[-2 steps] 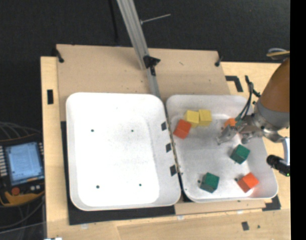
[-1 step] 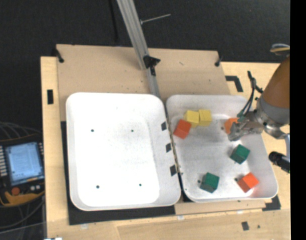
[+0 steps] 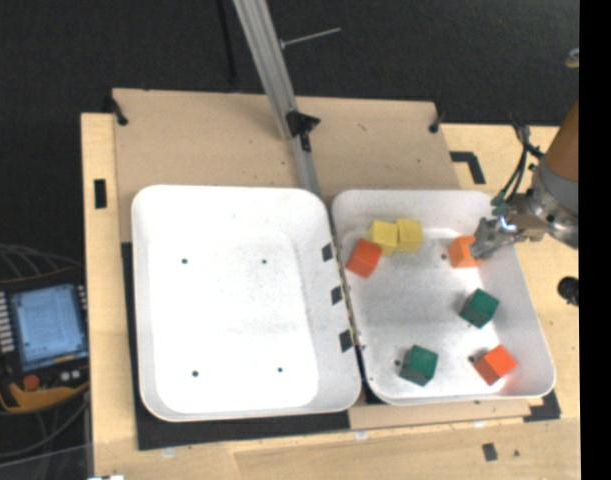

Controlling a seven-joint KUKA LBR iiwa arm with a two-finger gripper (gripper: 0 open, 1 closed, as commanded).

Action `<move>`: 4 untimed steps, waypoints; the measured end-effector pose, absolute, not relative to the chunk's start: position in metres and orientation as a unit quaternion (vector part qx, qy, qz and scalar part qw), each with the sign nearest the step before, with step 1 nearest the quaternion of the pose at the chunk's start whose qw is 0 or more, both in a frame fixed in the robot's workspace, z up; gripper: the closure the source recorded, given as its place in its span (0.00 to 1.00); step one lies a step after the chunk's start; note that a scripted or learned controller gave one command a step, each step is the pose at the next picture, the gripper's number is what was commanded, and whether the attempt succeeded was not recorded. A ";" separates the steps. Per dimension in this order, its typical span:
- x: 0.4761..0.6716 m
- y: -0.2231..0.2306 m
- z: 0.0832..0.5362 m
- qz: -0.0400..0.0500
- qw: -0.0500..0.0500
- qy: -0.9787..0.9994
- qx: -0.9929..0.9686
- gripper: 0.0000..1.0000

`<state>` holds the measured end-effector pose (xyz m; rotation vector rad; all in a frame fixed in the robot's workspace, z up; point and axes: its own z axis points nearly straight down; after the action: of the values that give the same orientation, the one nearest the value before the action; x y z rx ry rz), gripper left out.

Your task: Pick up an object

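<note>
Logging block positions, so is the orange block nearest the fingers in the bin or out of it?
In: the orange block lies on the right bin's floor.

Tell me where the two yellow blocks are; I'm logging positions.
In the camera view, the yellow blocks touch side by side near the right bin's far edge, beside an orange block.

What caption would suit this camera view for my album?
Robot hand hovers by an orange block in the right bin of coloured blocks.

The wooden bench point(image 3: 215, 138) bears two white bins point(image 3: 235, 298) side by side.
</note>
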<state>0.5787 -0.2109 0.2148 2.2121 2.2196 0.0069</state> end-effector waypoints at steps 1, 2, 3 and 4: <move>0.580 -0.212 0.233 0.001 0.002 0.708 0.706 1.00; 0.592 -0.158 0.245 0.002 0.002 0.710 0.704 1.00; 0.604 -0.111 0.236 0.000 0.000 0.709 0.705 1.00; 0.617 -0.052 0.243 0.002 0.000 0.710 0.704 1.00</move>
<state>0.6169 -0.0525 0.2434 2.2113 2.2308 0.0048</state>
